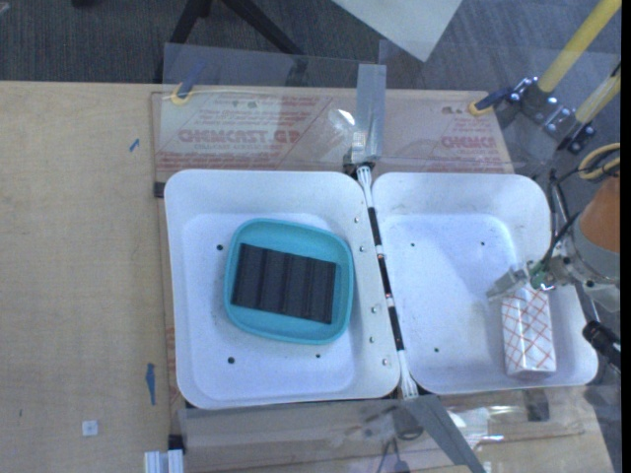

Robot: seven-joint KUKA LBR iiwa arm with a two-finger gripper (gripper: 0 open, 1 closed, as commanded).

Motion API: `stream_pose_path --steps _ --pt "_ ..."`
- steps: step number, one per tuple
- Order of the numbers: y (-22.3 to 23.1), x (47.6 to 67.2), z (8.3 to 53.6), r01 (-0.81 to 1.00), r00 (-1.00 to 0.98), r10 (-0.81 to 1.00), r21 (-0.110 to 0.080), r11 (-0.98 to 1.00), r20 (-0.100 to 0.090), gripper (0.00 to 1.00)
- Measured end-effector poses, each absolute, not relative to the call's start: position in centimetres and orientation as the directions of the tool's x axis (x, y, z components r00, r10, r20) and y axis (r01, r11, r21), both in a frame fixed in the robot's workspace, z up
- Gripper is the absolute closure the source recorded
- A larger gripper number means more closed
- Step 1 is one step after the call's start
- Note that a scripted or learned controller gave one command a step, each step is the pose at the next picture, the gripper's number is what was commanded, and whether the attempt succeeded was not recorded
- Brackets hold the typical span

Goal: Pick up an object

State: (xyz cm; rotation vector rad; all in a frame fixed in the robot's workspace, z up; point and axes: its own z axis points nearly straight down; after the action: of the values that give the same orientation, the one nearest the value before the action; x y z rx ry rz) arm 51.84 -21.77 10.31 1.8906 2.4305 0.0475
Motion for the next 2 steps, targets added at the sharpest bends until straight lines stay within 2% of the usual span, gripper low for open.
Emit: stream_pose_path --steps 1,2 --pt "-21.7 52.7 14.7 0.982 -0.189 0.982 0.002 0.189 -0.002 0.00" --pt "-18.8 50.5 10.4 0.971 -0.238 0.971 0.013 0.238 -0.011 0.00"
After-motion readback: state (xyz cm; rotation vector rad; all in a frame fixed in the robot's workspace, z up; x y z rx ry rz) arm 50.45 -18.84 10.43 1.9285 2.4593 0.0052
